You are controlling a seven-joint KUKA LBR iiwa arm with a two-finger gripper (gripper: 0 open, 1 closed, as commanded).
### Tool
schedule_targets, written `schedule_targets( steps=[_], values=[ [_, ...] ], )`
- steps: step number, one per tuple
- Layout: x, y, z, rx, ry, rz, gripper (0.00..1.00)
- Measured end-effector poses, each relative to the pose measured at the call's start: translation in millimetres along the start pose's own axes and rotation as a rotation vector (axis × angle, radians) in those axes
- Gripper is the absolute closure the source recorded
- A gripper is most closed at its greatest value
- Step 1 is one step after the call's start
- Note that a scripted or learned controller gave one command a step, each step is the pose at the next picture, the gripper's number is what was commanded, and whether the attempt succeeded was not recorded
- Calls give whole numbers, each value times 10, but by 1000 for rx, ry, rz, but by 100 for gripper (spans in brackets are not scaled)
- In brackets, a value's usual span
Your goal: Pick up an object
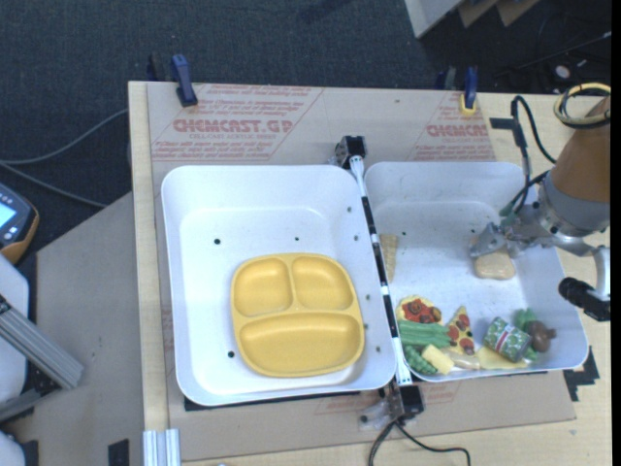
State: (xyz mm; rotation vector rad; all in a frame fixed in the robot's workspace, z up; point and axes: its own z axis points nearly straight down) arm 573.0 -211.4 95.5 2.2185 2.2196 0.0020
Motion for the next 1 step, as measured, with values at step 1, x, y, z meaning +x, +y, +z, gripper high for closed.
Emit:
schedule_targets(
  steps=[1],
  values=[
    [860,742,110,4,3,-9,100]
  ],
)
